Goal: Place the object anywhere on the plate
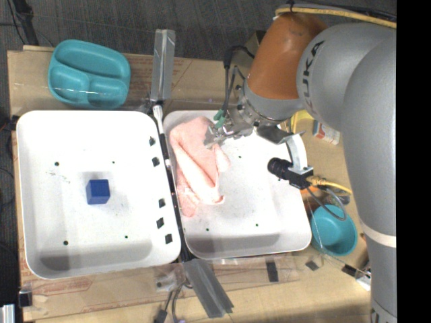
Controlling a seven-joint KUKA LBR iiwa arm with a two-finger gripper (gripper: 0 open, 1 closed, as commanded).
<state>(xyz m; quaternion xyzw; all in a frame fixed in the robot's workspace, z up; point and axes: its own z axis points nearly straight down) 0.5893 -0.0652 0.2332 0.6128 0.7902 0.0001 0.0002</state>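
Note:
A pink cloth (194, 161) lies crumpled along the left side of the right bin (269, 207). My gripper (221, 133) is down at the cloth's upper right edge and touches it. A fold of cloth sticks out to the right just below it. A small blue cube (98, 191) sits in the left bin (40, 153), far from the gripper. The teal divided plate (89, 73) rests on the bench behind the left bin, at the far left.
A teal bowl (335, 229) stands on the bench off the right bin's front right corner. A black cylinder with cables (289, 169) hangs from the arm over the right bin. A metal divider (161, 66) rises between the bins at the back.

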